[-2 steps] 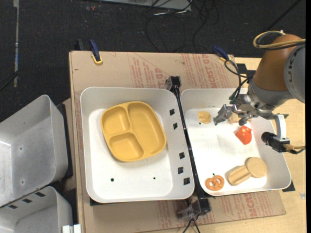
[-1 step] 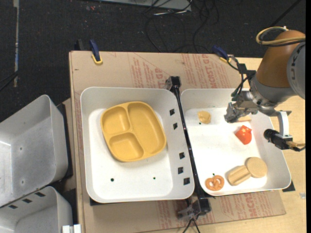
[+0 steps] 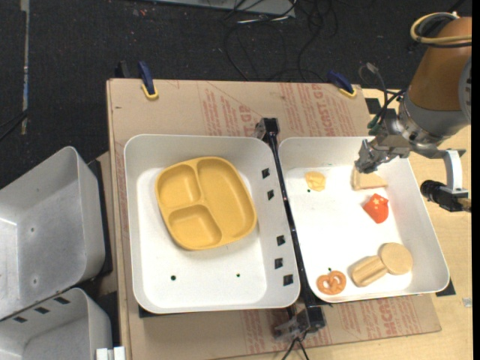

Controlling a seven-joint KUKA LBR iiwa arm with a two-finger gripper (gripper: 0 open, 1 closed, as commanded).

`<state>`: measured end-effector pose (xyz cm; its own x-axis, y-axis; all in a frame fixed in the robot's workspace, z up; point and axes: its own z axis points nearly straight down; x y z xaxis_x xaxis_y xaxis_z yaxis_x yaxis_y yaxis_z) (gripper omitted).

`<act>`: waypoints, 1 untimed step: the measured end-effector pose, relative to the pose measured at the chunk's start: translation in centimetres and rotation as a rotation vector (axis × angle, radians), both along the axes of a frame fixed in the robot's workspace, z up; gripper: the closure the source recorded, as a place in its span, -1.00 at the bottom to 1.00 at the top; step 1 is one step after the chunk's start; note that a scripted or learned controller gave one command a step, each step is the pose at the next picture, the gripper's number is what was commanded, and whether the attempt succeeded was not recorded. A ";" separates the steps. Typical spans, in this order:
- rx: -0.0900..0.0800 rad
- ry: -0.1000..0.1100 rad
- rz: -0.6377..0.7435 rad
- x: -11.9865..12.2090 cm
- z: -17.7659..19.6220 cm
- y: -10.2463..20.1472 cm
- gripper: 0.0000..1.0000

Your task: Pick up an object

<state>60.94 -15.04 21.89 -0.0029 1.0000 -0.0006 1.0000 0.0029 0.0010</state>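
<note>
The gripper (image 3: 370, 160) is down at the far edge of the right bin (image 3: 427, 223), its tip touching a pale tan block (image 3: 369, 180); whether it is open or closed I cannot tell. Nearby lie a red piece (image 3: 376, 208) and a small yellow piece (image 3: 316, 180), with a pretzel (image 3: 331, 281) and wooden mallet (image 3: 381, 265) at the near side. The left bin (image 3: 142, 276) holds a yellow divided plate (image 3: 205, 202).

Just below the dark grey gripper (image 3: 370, 158) lies a pale tan block (image 3: 368, 180), with a red piece (image 3: 376, 208) beneath that. A small yellow lump (image 3: 316, 180) sits to its left. Farther down are a tan wooden peg (image 3: 381, 264) and an orange-brown pretzel (image 3: 331, 281). Both bins (image 3: 422, 201) are white; the far left one holds a mustard-yellow divided plate (image 3: 204, 202).
</note>
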 end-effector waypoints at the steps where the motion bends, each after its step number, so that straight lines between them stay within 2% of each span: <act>1: -0.001 -0.005 0.001 0.1 4.6 0.0 1.00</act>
<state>61.07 -15.03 26.51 -0.0039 1.0000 -0.0017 1.0000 0.0039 0.0062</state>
